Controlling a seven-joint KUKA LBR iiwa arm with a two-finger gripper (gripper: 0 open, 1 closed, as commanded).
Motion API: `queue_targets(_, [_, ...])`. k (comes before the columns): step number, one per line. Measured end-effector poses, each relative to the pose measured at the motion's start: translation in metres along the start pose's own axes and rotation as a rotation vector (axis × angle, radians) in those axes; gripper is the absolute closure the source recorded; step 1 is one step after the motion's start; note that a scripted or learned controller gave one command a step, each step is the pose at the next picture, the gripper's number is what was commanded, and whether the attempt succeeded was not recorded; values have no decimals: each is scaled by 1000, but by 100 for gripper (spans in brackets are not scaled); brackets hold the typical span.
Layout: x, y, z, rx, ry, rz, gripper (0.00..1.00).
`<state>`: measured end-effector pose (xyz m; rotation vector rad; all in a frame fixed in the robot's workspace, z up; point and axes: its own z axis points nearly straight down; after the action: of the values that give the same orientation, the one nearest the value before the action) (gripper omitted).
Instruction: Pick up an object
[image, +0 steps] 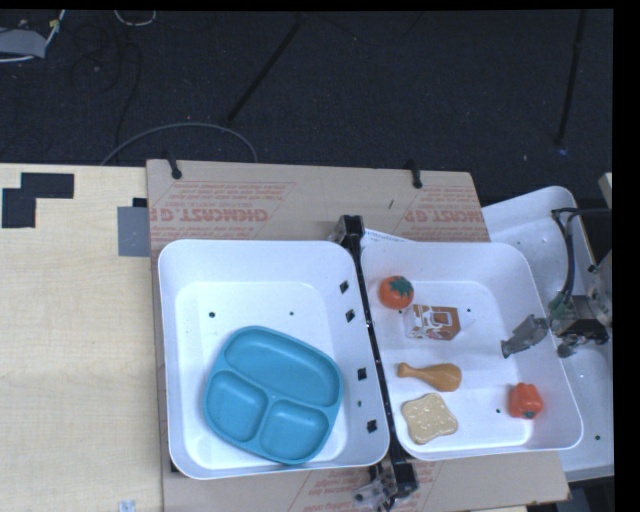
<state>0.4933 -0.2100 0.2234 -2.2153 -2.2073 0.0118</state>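
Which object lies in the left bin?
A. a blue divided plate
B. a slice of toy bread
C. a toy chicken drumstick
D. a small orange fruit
A: the blue divided plate lies by itself in the left bin, while the toy drumstick, the bread slice and the orange fruit are all in the right bin.

In the right bin (500, 262) we see five small things lying apart: an orange tomato (395, 291) with a green top near its back left, a brown-and-white carton (433, 322), a drumstick (432, 375), a toast slice (429, 418), and an orange-red pepper (525, 400) near the right wall.
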Motion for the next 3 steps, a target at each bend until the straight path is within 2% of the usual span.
queue_targets(1, [0,2,-7,-12,-3,-4,0])
queue_targets(2, [5,-1,36,-11,-3,-4,0])
queue_targets(3, [12,2,98,-9,-1,-3,0])
